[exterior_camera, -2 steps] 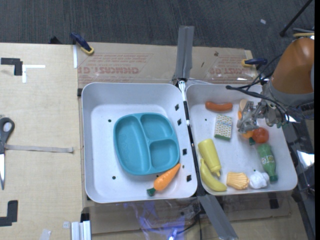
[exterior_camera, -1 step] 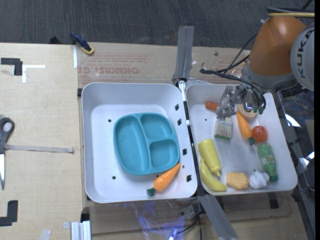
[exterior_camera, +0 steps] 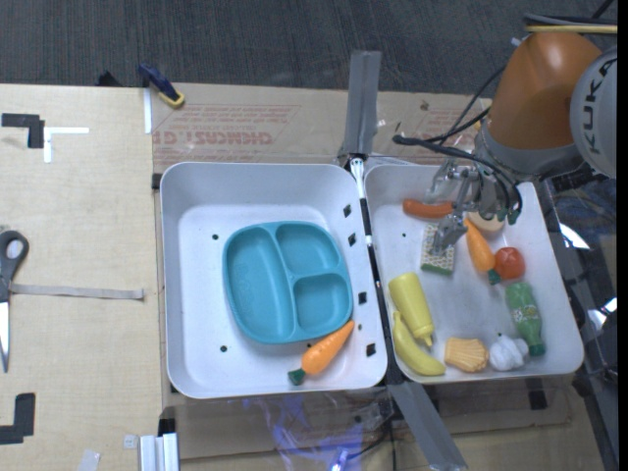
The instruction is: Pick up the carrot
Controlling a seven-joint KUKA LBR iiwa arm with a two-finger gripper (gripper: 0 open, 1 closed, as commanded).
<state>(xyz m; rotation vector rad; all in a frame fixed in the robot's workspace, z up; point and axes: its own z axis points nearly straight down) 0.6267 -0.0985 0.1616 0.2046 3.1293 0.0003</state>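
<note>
Camera view showed two white bins side by side. Left bin [exterior_camera: 177, 292] held a blue tray [exterior_camera: 287, 281], and a carrot [exterior_camera: 329, 349] lay tilted at the tray's 5 o'clock corner, touching its rim, green end toward 7 o'clock. Right bin [exterior_camera: 549, 292] held the gripper [exterior_camera: 461, 209] near its 12 o'clock wall, the arm [exterior_camera: 540, 86] coming in from 2 o'clock. Whether the fingers were open or closed could not be told, and nothing was seen between them. Around the gripper lay a sausage [exterior_camera: 428, 207] at 9 o'clock and a second carrot [exterior_camera: 480, 248] at 5 o'clock, beside a tomato [exterior_camera: 508, 261]. A mustard bottle [exterior_camera: 412, 305], banana [exterior_camera: 416, 353] and green bottle [exterior_camera: 525, 315] lay nearer 6 o'clock
</note>
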